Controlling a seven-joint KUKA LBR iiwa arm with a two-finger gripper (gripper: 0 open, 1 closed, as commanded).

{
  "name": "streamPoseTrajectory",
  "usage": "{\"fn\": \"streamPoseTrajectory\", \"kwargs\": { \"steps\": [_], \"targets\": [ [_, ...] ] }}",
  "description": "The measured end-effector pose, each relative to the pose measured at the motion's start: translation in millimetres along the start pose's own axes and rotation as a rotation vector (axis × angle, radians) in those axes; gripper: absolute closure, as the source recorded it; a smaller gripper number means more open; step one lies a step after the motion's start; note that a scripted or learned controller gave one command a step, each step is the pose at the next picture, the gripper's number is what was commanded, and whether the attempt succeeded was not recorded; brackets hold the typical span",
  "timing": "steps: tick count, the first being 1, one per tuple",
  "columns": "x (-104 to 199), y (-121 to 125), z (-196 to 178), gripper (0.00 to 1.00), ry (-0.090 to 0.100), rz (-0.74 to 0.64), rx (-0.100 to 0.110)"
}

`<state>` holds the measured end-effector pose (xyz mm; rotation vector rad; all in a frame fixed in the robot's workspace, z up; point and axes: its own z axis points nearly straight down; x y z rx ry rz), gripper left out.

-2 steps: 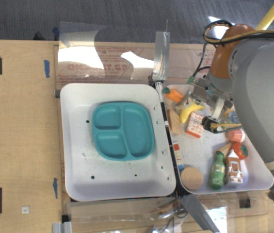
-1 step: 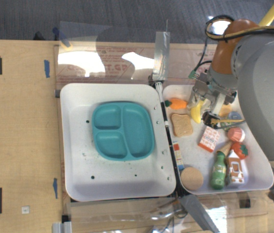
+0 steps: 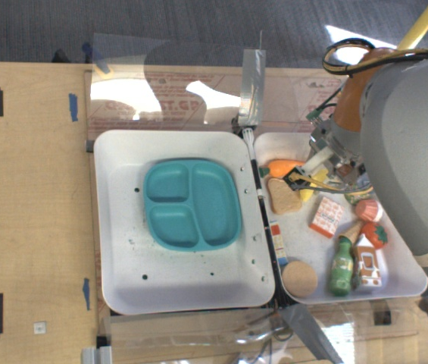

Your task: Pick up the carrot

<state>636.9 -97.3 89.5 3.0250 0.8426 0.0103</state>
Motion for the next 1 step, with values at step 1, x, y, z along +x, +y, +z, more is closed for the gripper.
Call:
{"fn": "streamPoseTrajectory", "kwargs": {
  "steps": [1],
  "targets": [
    [-29.2,-14.3,-0.7,1.0,0.001,0.257,0.0]
  ]
}}
